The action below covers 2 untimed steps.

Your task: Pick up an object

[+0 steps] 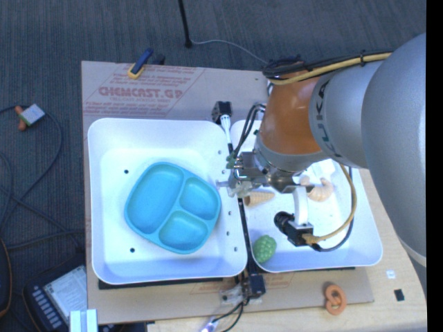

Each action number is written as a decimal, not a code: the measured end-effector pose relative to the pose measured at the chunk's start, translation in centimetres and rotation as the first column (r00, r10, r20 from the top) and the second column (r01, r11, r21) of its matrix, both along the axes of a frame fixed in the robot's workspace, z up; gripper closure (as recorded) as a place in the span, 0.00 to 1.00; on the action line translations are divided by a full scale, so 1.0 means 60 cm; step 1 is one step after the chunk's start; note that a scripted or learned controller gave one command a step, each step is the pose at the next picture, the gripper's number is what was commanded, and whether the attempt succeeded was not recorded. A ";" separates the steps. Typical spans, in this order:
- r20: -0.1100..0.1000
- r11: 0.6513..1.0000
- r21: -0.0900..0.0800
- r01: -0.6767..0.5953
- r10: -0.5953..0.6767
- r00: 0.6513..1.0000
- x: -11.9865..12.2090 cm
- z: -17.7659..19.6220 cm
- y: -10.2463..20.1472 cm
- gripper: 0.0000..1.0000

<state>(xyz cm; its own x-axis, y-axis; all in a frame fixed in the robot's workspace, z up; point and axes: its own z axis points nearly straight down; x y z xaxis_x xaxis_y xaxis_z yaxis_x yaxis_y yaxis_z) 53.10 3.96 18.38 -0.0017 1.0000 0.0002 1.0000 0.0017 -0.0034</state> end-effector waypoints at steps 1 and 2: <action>0.002 1.000 -0.002 0.004 -0.004 1.000 -0.006 0.001 -0.127 1.00; 0.002 1.000 0.000 0.000 0.000 1.000 0.036 0.027 -0.039 1.00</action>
